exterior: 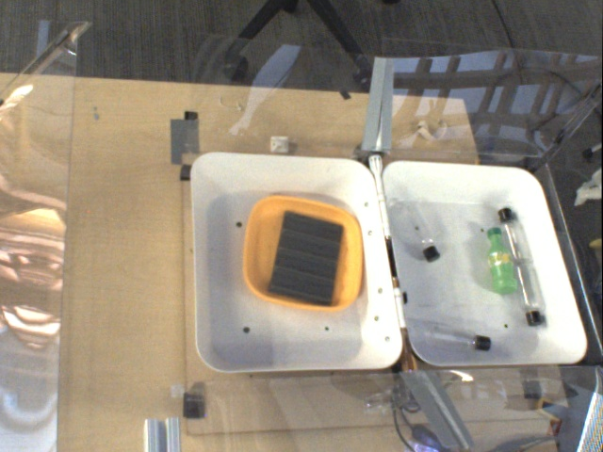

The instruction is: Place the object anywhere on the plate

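We are watching the dark grey ribbed rectangular block [306, 257] already lying on the orange square plate [256, 252] in the left white bin [212, 252], and with the hand's state impossible to tell, any regrasp risks dragging it off.

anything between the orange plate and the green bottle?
Yes. In the camera view, between the orange plate and the green bottle run the two bins' adjoining rims, then a small black cap on the right bin's floor.

no readable text, no labels, no brands, no numbers on anything
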`<move>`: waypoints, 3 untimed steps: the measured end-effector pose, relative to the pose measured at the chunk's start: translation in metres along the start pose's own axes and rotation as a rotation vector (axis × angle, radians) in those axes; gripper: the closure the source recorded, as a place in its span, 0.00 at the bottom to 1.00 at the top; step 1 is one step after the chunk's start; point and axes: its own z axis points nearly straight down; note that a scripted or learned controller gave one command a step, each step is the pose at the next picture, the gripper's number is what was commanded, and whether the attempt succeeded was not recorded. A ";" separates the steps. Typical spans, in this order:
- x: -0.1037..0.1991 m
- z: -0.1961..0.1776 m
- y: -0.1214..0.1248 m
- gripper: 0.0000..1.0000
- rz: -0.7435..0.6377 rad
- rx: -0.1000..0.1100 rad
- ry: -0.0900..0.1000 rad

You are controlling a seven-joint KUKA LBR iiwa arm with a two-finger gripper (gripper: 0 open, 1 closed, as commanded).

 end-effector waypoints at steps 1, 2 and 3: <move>-0.001 0.000 -0.001 0.00 -0.427 -0.002 0.000; 0.007 0.001 0.005 0.00 -0.621 -0.005 0.000; 0.008 0.001 0.006 0.00 -0.805 -0.003 -0.001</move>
